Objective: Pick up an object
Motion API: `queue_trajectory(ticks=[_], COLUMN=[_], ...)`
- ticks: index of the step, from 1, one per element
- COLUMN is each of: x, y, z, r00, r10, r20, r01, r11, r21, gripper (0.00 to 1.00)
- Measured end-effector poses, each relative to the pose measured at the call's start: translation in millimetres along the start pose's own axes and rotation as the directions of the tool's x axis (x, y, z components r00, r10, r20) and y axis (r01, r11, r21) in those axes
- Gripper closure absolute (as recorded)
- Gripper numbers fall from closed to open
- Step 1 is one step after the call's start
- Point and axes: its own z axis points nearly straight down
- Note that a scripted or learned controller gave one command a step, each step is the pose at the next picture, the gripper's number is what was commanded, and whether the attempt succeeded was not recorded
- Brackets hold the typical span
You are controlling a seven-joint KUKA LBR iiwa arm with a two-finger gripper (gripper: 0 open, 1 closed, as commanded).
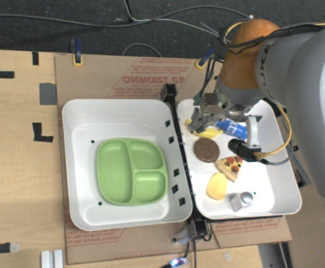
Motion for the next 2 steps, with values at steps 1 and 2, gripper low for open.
queue_trajectory(ticks=[1,2], x=[64,114], y=[1,13], z=[-2,-2], r00=[1.0,1.0], r10=[-0.002,-0.002], r20=[-0.002,-0.001], r01=[0.002,0.002], r11=[1.0,1.0], r21=[-0.001,-0.001], gripper=[1.0,1.0])
